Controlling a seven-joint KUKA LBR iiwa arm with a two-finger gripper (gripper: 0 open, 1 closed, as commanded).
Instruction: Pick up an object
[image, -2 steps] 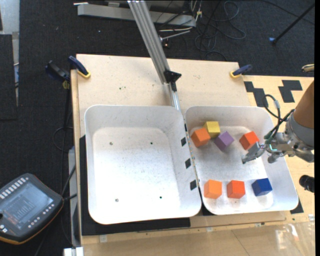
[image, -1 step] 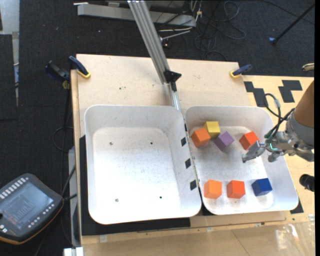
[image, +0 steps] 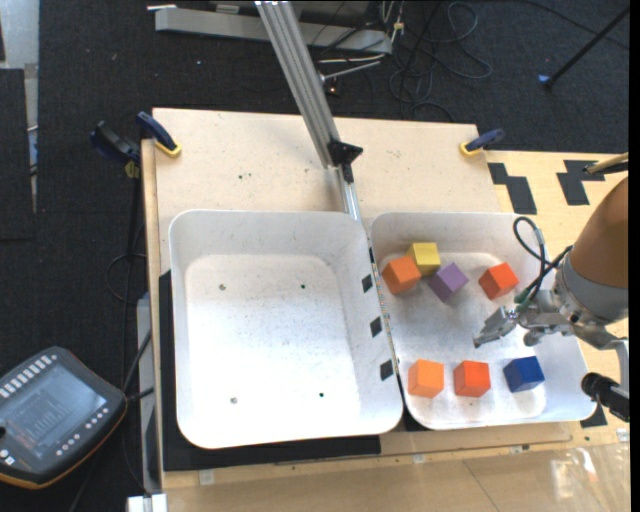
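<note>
The gripper (image: 497, 330) hangs over the right bin (image: 395, 300), at about 3 o'clock of it, and nothing is seen between its fingers. How wide they are apart I cannot tell.

Seven cubes lie in this bin. At 12 o'clock there is a yellow cube (image: 426, 256) touching an orange cube (image: 401, 273), and a purple cube (image: 449, 281) is just beside them. An orange-red cube (image: 497, 280) lies at 2 o'clock, near the gripper. Along 6 o'clock stand three in a row: an orange block (image: 426, 378), a red-orange block (image: 472, 379) and a blue cube (image: 523, 374), which is just below the gripper.

The left bin (image: 190, 300) is beside it, touching.
</note>
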